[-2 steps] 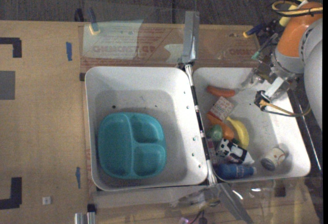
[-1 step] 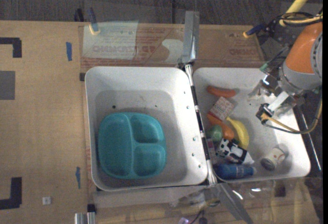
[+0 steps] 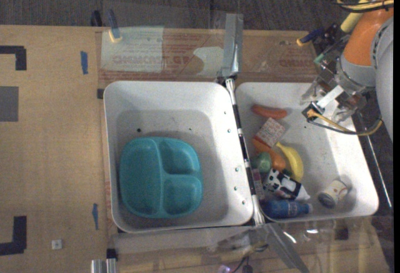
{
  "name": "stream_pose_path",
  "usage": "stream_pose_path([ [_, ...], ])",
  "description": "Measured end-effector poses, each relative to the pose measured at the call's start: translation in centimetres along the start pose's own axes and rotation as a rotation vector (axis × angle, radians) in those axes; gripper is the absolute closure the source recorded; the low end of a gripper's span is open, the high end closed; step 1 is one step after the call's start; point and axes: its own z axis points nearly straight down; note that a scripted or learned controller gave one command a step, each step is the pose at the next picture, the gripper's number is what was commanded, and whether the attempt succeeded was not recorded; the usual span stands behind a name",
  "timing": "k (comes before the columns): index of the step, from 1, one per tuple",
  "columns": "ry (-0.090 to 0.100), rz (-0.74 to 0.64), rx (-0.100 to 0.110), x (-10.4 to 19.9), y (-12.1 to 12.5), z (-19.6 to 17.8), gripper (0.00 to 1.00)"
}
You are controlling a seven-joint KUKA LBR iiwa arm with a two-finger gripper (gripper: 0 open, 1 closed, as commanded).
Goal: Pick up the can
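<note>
A wooden counter (image 3: 50, 159) carries two shallow white bins side by side, seen from above at a slant. The left bin (image 3: 125, 97) holds a teal divided plate (image 3: 160, 175) lying flat on its floor. In the right bin (image 3: 369, 193), the can (image 3: 333, 192) lies on its side in the near right corner, well apart from the clutter along the bin's left wall: an orange carrot-like piece (image 3: 269, 112), a small pale card (image 3: 270, 132), a banana (image 3: 292, 160), a black-and-white patterned item (image 3: 284, 185) and a blue bottle (image 3: 285, 208) lying flat. The arm's end effector (image 3: 326, 103) hangs over the bin's far right corner (cables loop around it), with nothing seen in its grasp; how far apart it stands cannot be told from this angle.
</note>
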Motion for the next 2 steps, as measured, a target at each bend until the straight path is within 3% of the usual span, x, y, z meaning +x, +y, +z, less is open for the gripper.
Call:
stream_pose_path([
  [1,0.0,0.083,0.0,-0.2,1.5,-6.1,0.0],
  [2,0.002,0.077,-0.001,-0.2,-0.8,3.6,0.0],
])
